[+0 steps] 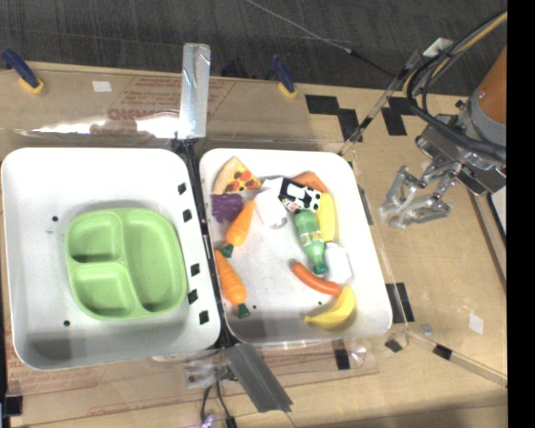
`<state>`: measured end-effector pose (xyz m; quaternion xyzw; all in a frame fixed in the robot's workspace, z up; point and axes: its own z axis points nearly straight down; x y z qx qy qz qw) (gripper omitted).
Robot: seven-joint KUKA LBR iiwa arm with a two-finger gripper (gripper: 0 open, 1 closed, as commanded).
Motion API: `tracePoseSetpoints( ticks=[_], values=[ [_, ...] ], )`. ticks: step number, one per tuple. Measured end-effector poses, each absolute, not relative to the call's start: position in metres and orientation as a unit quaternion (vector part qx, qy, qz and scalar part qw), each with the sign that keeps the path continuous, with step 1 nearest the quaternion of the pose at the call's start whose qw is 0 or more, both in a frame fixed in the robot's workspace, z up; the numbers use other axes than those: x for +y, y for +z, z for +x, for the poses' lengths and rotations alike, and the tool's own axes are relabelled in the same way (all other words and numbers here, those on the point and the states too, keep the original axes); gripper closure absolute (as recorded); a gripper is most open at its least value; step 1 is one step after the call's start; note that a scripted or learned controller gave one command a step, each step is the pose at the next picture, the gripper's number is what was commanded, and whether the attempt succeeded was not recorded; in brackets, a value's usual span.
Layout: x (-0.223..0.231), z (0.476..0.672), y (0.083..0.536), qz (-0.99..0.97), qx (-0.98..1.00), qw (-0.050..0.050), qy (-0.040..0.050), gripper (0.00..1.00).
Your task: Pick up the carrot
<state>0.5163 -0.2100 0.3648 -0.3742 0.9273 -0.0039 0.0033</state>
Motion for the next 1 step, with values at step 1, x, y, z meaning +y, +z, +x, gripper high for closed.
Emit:
tracePoseSetpoints(
  ticks=[1],
  values=[
    [-0.2096, 0.4831, 0.3306, -0.537, 0.843, 0.0, 0.0003, 1.0]
  ],
)
